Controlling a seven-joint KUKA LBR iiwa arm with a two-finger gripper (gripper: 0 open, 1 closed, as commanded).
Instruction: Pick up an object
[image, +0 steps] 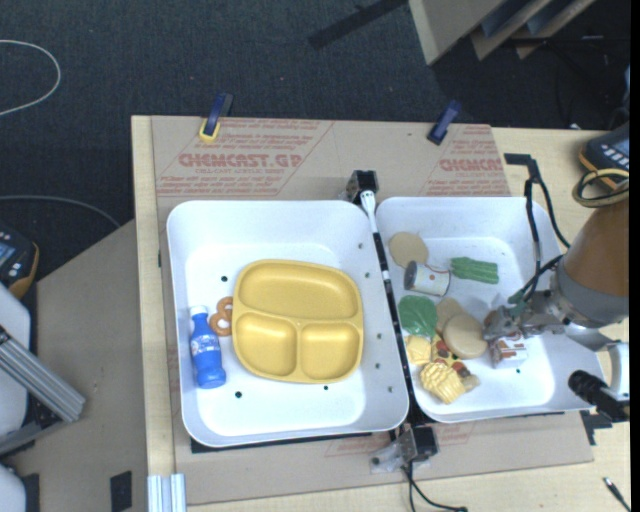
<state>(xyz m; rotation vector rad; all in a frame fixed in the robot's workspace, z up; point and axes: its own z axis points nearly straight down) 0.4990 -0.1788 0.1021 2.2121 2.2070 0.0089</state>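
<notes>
My gripper (503, 328) is low in the right bin (530, 390), at its right-centre. It hangs just right of a round tan bun (463, 335) and right above a small red and white item (509, 350). Around it lie a green leaf (418, 317), a yellow cheese piece (419, 349), a ridged yellow waffle piece (442, 379), a green pickle (474, 269), a small white can (430, 280) and a flat tan disc (407, 247). I see nothing lifted off the bin floor.
The left bin (190, 240) holds a yellow divided plate (297, 319), a blue bottle (206, 349) and a small orange ring (223, 315). The arm's orange band (603, 255) rises over the right bin's right wall. Cables (530, 195) run along that side.
</notes>
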